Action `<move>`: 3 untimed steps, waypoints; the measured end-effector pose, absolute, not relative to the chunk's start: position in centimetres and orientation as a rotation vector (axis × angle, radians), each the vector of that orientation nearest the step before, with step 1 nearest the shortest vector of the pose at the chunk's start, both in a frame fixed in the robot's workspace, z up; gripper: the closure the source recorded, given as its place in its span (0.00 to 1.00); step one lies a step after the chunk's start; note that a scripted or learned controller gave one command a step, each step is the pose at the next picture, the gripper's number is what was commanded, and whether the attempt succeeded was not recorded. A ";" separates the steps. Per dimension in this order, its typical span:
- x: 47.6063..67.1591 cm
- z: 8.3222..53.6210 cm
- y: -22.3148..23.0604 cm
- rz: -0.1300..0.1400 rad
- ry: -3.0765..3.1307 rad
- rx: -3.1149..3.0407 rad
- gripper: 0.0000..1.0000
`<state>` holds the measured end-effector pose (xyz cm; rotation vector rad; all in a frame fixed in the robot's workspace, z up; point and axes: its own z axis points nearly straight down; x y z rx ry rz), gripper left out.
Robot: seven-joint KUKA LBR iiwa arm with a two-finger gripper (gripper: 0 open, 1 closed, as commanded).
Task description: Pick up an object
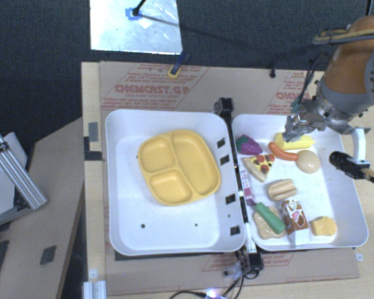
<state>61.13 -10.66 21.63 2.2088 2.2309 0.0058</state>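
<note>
the gripper (294,131) is lowered onto a yellow block (297,142) at the back of the right bin (355,220), just above an orange carrot (283,151); finger state cannot be told.

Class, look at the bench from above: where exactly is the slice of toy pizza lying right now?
The pizza slice lies in the right bin, near its left wall, just below the purple grapes and left of the orange carrot.

End effector (294,131) down at the far end of the right bin (352,217), right over the yellow block (299,143), with the yellow tray (177,166) alone in the left bin (121,185).
</note>
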 end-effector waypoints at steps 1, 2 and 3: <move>63.6 22.8 -4.9 0.008 2.232 2.208 1.00; 64.0 22.5 -4.2 0.004 2.226 2.213 1.00; 64.3 23.4 -3.8 0.004 2.227 2.212 1.00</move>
